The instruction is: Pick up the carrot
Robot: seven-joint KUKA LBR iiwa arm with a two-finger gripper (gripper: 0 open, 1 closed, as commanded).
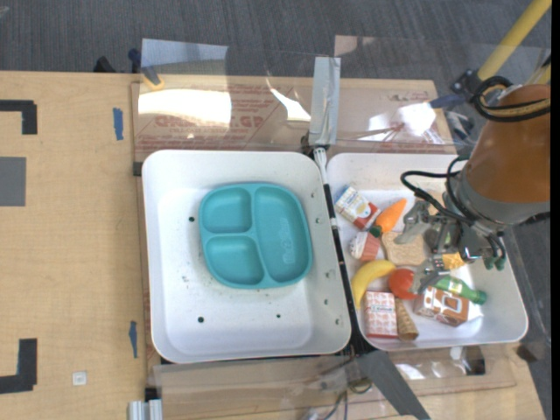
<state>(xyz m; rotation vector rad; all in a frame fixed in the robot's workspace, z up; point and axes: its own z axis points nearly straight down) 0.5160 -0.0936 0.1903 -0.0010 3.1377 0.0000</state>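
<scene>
Carrot (393,213): orange, tapered, green-tipped, lying aslant

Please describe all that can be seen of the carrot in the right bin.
The carrot is a small orange toy, plastic by its look, tapered, with a green stub at its lower-left end. It lies flat and slanted in the right bin, its pointed end toward the upper right. A small carton lies close on its left. The gripper hangs just to its right, and the carrot is not between the fingers.
</scene>
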